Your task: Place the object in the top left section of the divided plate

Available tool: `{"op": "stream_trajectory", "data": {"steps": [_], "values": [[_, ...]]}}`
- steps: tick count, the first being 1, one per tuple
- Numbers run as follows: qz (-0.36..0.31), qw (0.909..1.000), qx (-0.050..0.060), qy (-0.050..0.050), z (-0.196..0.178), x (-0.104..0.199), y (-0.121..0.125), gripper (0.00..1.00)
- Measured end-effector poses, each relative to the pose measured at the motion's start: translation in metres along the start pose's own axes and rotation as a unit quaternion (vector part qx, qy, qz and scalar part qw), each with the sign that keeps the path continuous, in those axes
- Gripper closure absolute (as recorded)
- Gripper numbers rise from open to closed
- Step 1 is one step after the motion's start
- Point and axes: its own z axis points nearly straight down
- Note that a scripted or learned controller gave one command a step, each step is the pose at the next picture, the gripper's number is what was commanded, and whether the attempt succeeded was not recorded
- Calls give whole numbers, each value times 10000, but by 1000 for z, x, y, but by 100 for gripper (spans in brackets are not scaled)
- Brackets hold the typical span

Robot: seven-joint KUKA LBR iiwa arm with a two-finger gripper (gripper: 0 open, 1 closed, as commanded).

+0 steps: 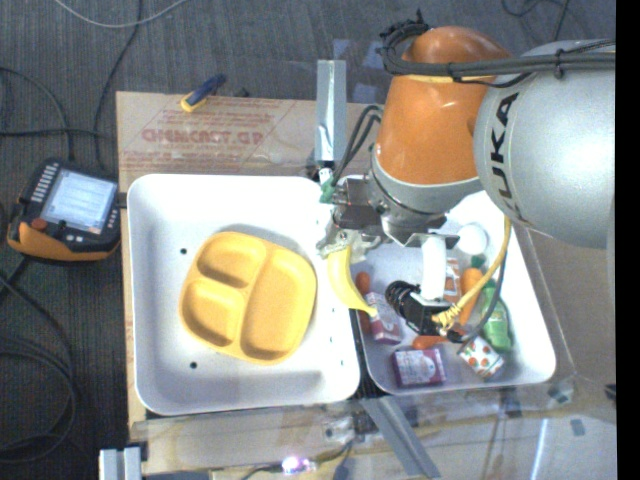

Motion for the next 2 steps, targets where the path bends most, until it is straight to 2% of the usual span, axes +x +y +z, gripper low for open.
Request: {"op": "stream_trajectory", "data": {"steps": [1,2], "values": [[792,9969,18,-5,53,69,-27,100],[502,9987,17,-1,37,81,-3,100]]}}
